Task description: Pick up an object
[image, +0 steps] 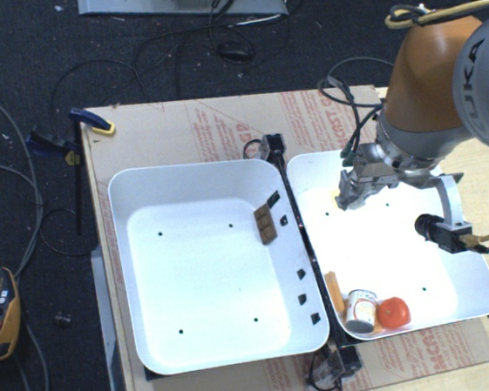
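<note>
1. my gripper (351, 196) is over the upper left part of the right bin (466, 292), near the wall that this bin shares with the left bin (136, 246).
2. i cannot tell from this slanted view how my pincer stands, and i see no object in it.
3. my grey arm with the orange band (427, 64) comes in from the right and covers the upper right part of the right bin.
4. the things i could pick lie together in the lower left corner of the right bin, well apart from my gripper.
5. the orange stick (334, 290) lies beside the shared wall; its long axis runs from up to down in the view, a little tilted, with the upper end more to the left.
6. the small can (360, 307) is just right of the stick, lying on its side or tilted, with its round end toward the upper part of the view.
7. the red ball (394, 312) is just beside the can, on its right; it looks to touch it.
8. a brown chocolate-like bar (266, 224) leans on the right wall of the left bin, its long axis almost up to down.
9. a black part (434, 230) on a white bracket hangs under my wrist, over the right bin.
</note>
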Controlling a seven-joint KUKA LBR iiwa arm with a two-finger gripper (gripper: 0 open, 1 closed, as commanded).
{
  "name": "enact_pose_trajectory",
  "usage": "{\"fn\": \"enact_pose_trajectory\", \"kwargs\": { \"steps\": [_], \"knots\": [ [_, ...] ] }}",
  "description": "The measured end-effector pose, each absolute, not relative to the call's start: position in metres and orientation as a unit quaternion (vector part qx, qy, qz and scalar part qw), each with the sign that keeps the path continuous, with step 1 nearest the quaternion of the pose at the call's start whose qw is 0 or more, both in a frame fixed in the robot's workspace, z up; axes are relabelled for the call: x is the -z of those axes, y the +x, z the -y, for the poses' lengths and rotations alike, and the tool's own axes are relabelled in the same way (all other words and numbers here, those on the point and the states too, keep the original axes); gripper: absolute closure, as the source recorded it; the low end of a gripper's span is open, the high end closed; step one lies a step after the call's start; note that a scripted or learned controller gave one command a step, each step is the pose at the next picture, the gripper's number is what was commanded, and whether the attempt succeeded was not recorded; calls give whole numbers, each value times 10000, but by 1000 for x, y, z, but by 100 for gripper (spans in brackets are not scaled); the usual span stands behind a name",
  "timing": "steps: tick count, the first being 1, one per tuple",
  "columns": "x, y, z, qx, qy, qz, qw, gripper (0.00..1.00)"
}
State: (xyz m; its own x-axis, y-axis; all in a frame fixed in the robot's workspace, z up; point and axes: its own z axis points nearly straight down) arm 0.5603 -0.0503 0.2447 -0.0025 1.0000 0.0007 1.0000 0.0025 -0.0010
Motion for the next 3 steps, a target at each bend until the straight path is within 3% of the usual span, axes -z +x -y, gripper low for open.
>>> {"fn": "enact_pose_trajectory", "kwargs": {
  "steps": [2, 3],
  "knots": [
    [-222, 511, -45, -4, -7055, 7087, 11, 100],
    [-235, 500, -94, 5, -7052, 7090, 3, 100]
  ]
}}
